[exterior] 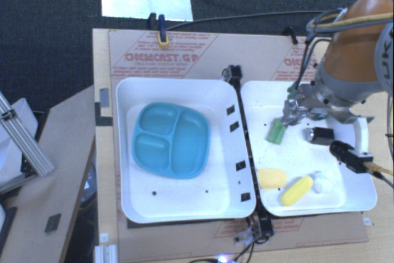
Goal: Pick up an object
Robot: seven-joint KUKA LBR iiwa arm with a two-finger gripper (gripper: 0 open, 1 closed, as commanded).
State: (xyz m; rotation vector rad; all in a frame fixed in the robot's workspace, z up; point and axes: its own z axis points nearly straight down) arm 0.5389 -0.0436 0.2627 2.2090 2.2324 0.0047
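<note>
Yellow banana (297,190) lies at the right bin's (363,197) near edge, while the end effector (294,113), grip state impossible to tell, hangs beside a tilted green block (276,132) that could slip or tip if clipped off-centre.

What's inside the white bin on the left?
The left bin holds a blue divided plate lying flat. Its own compartments look bare. Whatever lies under the plate is covered.

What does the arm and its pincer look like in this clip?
The arm is grey with a rounded orange section above the wrist. Thin cables loop along its upper side. The pincer is a small metallic, silvery assembly at its tip.
</note>
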